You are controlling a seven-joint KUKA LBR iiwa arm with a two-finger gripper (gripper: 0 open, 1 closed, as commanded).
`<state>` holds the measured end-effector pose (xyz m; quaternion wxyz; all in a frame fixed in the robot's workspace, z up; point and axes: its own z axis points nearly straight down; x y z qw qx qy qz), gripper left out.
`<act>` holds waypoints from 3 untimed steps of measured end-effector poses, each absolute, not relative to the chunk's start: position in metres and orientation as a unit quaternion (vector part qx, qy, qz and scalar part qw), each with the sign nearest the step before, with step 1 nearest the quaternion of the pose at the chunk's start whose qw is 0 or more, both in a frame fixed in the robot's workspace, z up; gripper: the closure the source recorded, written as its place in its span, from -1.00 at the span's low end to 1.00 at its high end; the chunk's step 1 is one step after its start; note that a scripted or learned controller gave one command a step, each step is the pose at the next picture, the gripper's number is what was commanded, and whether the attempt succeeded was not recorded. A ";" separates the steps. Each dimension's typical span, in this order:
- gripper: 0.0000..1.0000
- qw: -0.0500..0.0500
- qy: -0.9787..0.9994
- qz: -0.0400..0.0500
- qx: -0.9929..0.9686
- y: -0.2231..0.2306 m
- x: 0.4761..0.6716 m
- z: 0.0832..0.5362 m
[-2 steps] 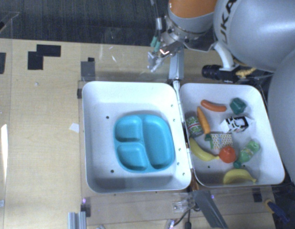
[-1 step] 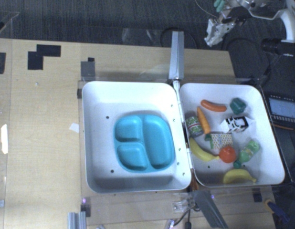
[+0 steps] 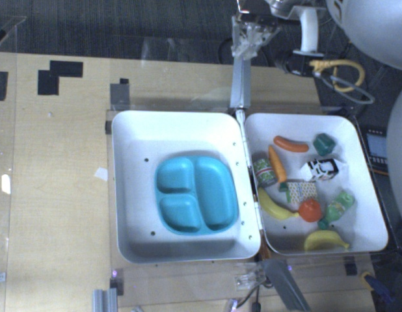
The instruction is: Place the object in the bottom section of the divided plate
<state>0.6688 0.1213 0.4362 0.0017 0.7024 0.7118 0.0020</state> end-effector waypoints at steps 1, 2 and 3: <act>1.00 0.003 0.715 0.004 0.699 0.123 0.669 0.449; 1.00 0.001 0.736 0.002 0.677 0.103 0.669 0.351; 1.00 0.003 0.737 0.004 0.676 0.104 0.670 0.364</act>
